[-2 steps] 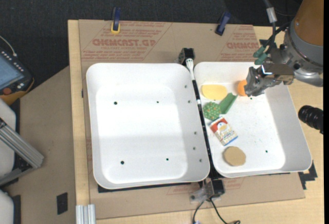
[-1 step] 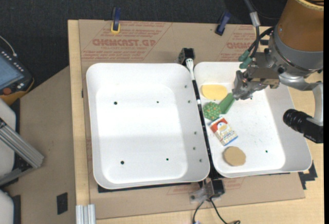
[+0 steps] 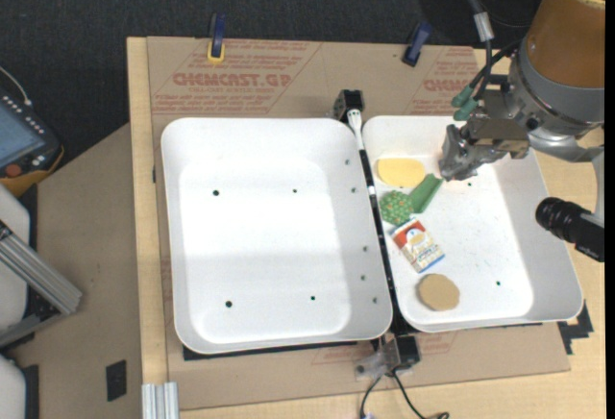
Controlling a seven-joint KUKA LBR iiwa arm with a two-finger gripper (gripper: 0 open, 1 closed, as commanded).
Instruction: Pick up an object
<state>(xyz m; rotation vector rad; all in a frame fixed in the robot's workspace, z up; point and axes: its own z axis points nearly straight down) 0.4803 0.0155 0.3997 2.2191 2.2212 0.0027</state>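
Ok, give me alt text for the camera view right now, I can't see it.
The gripper hovers over the right bin, just above a green item beside a yellow piece. A small printed packet and a tan disc lie nearer the front.

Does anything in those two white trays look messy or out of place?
Nothing looks spilled or broken. The yellow piece, green item, small packet and tan disc lie loosely in the right tray, below the pincer.
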